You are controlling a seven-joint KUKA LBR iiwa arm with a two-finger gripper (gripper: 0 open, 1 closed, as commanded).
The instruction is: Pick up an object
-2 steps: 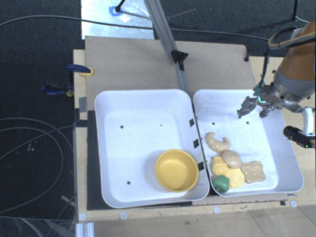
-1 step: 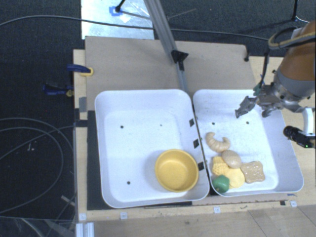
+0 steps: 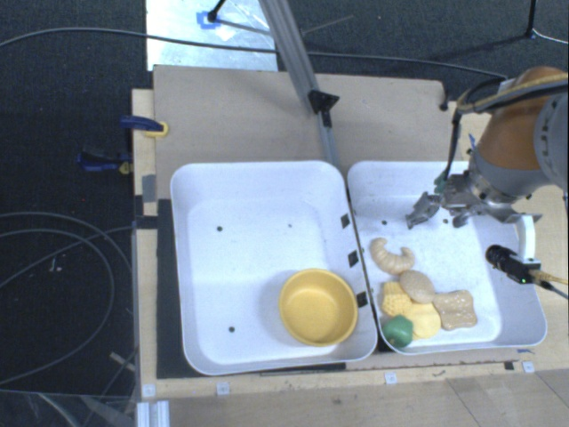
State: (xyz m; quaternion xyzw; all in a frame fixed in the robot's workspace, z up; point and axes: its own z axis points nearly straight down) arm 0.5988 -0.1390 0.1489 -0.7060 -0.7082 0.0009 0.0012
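two shallow white bins sit side by side on the bench [image 3: 267, 114], a brown board whose far edge meets dark carpet. the left bin [image 3: 209, 238] carries a yellow bowl [image 3: 318, 306] near its near right corner, upright with its opening facing up, close to the wall it shares with the right bin [image 3: 516, 323]. in the right bin a small heap of toy food is gathered toward the near left corner: a pale curved croissant-shaped piece [image 3: 391, 257] lies farthest from the near edge, a tan rounded piece [image 3: 416, 285] touches it just below, a yellow corn-like piece [image 3: 397, 299] lies beside the dividing wall, a green round piece [image 3: 398, 330] sits at the very corner against the near wall, and a tan biscuit-shaped piece [image 3: 453, 308] lies to the right of the heap, touching a pale yellow piece under it. the arm [image 3: 520, 136], grey with its orange band showing, comes in over the right edge of the bench and hangs over the far half of the right bin. the gripper [image 3: 442, 212] is above bare white floor of that bin, well apart from the heap; its two fingers stand spread, one toward the dividing wall and one toward the right wall, with nothing between them. a slanted grey pole [image 3: 293, 52] crosses the far edge of the bench, and a blue and yellow clamp [image 3: 133, 127] grips its left edge.
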